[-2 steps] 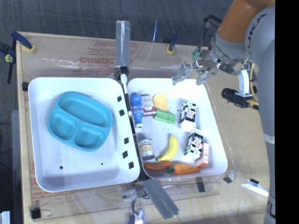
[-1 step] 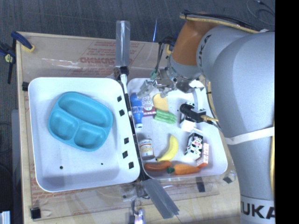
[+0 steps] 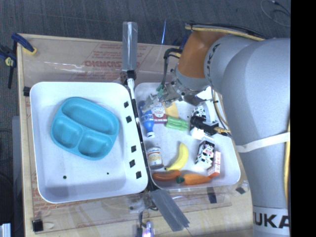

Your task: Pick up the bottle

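Observation:
The bottle is clear plastic with a blue cap and a red label. It lies tilted in the upper left part of the right bin, cap toward the near left. My gripper hangs right over the bottle's far end, close to the bin's back left corner. The grey wrist and orange band hide what lies behind it. Whether the bottle is between the fingers cannot be made out.
The right bin also holds a green stick, a yellow block, a small can, a banana, a carrot, a cow-patterned carton and a red-white box. A blue divided plate lies in the left bin.

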You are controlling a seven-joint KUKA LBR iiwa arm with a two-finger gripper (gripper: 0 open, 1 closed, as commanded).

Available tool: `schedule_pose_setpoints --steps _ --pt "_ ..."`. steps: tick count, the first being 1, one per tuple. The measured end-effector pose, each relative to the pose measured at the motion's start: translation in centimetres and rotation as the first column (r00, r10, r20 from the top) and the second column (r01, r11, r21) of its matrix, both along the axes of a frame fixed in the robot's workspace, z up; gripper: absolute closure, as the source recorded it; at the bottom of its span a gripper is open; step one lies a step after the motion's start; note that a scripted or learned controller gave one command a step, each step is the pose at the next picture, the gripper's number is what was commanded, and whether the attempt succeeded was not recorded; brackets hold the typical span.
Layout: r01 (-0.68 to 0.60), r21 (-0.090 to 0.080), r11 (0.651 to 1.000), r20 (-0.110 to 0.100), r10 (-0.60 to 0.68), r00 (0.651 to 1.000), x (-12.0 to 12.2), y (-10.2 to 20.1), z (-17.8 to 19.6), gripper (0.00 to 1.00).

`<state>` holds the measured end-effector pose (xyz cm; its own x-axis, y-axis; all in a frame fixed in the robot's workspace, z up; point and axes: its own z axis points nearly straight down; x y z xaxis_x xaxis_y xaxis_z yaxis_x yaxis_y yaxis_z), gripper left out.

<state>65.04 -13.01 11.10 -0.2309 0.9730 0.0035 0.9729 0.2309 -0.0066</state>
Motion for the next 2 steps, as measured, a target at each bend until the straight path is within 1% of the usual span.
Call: schedule_pose_setpoints --steps 1,2 --pt "0.158 -0.002 0.987 0.021 -0.158 0.987 -4.6 -2.5 -1.3 0.0" --pt "-0.011 -0.015 1.0 0.014 0.011 1.0 -7.3 1.1 -1.8 0.0"
